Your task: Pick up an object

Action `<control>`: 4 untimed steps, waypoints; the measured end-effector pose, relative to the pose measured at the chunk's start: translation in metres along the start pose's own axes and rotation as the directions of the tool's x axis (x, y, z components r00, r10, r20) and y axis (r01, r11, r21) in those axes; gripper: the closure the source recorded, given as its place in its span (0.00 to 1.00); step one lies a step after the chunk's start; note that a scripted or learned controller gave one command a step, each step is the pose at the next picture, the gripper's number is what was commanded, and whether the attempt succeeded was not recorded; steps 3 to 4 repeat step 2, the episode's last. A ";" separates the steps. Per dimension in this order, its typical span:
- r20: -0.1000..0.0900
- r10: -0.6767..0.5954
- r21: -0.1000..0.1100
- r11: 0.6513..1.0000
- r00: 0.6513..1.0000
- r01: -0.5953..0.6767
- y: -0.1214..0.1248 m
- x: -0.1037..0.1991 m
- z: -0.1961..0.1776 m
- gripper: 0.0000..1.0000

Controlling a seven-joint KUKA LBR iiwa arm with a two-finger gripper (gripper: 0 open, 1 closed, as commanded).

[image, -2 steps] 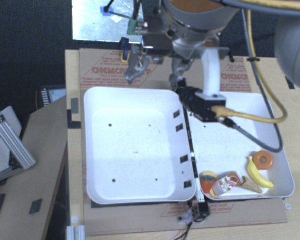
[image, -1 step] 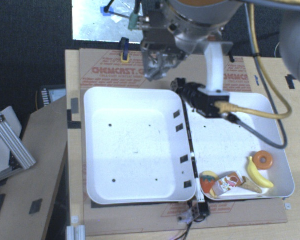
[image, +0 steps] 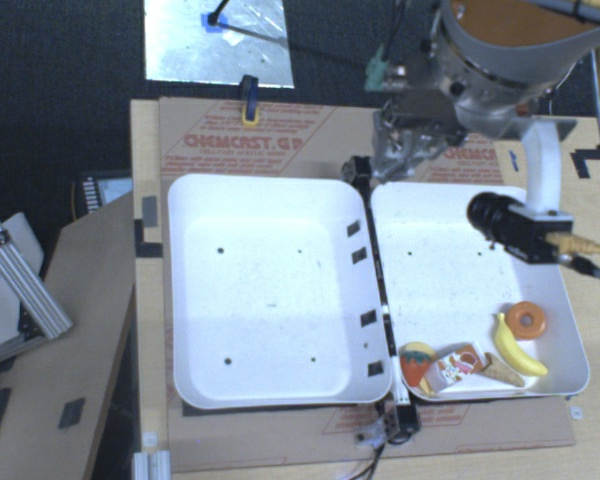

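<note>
At the far left an aluminium rail (image: 15, 278) leans in at a slant beside a lower wooden surface. The tabletop (image: 150, 298) carries a brown cardboard sheet (image: 280, 128) printed in red; along its top edge the word "CHEMCAST" reads clearly, with a few letters after it that look like "GP". More red print shows faintly at the sheet's lower edge, too small to read. A yellow clamp (image: 250, 103) with a dark top grips the cardboard's far edge, and behind it a shiny metal plate (image: 218, 26) lies on dark carpet, marked with a scrap of blue tape (image: 215, 22).

The left bin (image: 195, 368) shows a bare white floor with a few small dark dots. Black clips run down the seam where it meets the right bin (image: 570, 363).

In the right bin, the things to pick are gathered along the near edge: a red and orange round fruit-like toy (image: 417, 362), touching a small red and white packet (image: 456, 365) whose printing I cannot read, then a tan wedge-shaped piece (image: 501, 371), then a yellow banana (image: 515, 348) curving upward, with an orange ring-shaped object (image: 526, 319) just beside its upper end.

The claw (image: 400, 158) hangs over the far edge of the right bin, near the seam and well apart from the objects. Whether it is wide or narrow I cannot tell. A black cylinder (image: 505, 223) juts from the white bracket at the right.
</note>
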State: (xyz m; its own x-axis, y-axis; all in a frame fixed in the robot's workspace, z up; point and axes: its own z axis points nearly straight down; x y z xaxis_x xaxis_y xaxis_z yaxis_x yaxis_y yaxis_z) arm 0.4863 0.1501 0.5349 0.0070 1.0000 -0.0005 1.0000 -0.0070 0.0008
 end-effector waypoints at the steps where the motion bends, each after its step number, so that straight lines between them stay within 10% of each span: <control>1: 0.001 0.000 -0.002 1.000 1.000 0.000 0.001 -0.069 -0.001 1.00; 2: 0.003 0.000 0.009 1.000 1.000 0.000 0.029 -0.144 0.118 1.00; 4: 0.003 0.000 0.009 1.000 1.000 0.000 0.029 -0.144 0.118 1.00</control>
